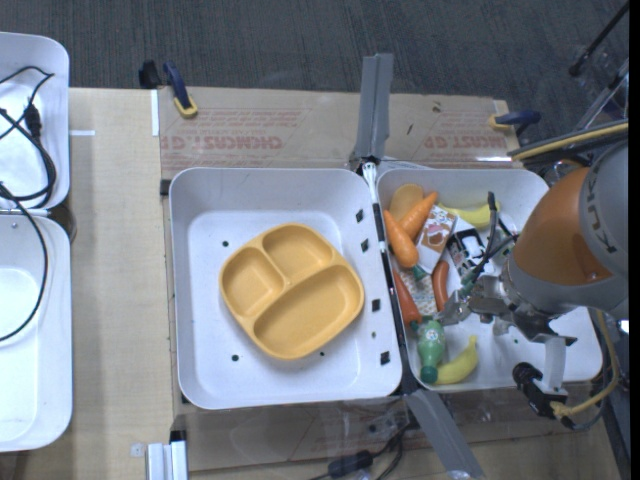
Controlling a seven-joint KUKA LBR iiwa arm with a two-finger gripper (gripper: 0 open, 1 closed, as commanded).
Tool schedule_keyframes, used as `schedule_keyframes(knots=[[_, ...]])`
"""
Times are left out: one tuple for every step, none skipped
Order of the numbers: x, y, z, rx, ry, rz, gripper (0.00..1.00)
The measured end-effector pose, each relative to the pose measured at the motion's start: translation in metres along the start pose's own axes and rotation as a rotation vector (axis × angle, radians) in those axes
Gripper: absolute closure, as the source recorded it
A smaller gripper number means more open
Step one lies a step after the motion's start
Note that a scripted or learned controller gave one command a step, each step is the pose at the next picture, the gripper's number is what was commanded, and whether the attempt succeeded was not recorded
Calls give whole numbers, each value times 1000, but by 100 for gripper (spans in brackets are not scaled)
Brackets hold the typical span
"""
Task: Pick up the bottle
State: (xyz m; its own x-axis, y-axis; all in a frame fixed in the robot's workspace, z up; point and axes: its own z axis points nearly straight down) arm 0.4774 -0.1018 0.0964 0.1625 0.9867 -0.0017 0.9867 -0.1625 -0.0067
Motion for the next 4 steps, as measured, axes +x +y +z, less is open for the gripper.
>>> schedule_keyframes(knots=[[33, -5, -93, -3, 0, -168, 0], [3, -1, 7, -2, 1, -520, 0], [3, -1, 0, 1, 2, -517, 100], [-52, 9, -72, -5, -1, -687, 100]])
